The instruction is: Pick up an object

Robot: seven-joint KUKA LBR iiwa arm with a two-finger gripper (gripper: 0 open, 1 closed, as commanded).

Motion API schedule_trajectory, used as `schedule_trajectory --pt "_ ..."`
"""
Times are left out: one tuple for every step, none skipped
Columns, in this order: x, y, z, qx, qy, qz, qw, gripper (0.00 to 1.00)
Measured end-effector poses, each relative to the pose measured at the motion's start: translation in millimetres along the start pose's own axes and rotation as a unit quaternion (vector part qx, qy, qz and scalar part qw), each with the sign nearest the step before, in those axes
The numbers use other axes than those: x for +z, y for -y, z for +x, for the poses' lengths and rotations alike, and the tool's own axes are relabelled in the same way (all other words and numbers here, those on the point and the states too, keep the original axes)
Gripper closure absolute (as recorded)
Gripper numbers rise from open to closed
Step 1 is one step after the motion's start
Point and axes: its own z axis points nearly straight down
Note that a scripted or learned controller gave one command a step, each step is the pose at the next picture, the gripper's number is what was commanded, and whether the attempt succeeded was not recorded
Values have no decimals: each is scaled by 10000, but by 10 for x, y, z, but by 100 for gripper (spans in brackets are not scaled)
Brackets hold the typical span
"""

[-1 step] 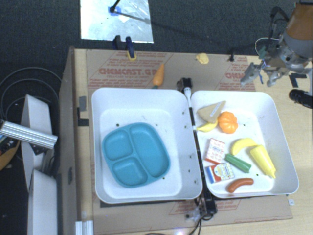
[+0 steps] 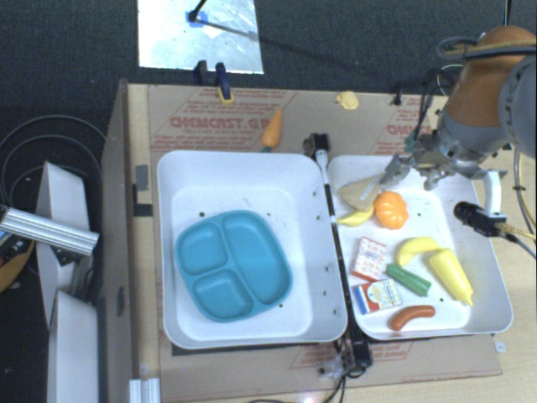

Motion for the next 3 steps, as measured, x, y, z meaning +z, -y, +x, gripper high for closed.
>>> schedule_trajectory --pt "822 -142 41 1 -18 -86 10000 0" --pt "953 129 217 17 4 -87 10000 0" --pt "885 147 197 14 20 -54 10000 100"
